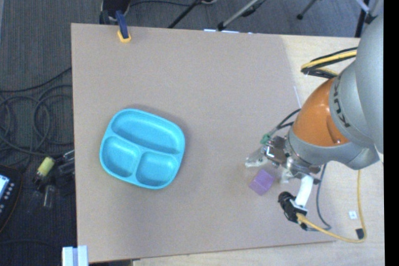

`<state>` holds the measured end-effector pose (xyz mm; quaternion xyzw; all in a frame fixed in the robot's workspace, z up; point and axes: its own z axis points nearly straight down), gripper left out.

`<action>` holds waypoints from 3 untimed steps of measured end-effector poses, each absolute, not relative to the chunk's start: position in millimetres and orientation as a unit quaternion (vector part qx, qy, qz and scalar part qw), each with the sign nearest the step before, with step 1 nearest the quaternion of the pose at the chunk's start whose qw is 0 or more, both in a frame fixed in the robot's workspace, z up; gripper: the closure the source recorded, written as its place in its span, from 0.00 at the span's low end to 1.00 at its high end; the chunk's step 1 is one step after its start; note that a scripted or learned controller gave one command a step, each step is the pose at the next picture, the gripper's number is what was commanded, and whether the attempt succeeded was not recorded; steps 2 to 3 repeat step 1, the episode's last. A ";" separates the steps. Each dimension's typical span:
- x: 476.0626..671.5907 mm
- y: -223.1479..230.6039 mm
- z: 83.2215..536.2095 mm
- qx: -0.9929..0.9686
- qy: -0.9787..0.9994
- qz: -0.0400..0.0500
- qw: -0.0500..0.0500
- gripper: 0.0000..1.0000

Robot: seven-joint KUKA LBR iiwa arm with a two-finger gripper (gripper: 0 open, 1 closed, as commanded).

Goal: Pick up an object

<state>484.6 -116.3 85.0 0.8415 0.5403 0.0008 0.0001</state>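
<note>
A small purple block (pixel 262 182) lies on the tan board (pixel 206 84) toward the lower right. My gripper (pixel 266 157) hangs just above and behind the block, at the end of the grey arm with the orange band (pixel 318 121). The arm's body hides the gripper's far side. Whether the gripper touches the block is unclear.
A light blue plate (pixel 143 148) with three compartments sits left of centre on the board. A yellow and blue clamp (pixel 123 31) grips the board's far left edge. Cables (pixel 330 230) trail from the wrist near the board's front right. Tripod legs and floor cables surround the board.
</note>
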 end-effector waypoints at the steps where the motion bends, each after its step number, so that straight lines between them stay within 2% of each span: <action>1: 483.0 -110.7 156.8 0.851 0.526 -0.002 -0.001 0.00; 3: 483.0 -110.7 156.8 0.851 0.526 -0.002 -0.001 0.00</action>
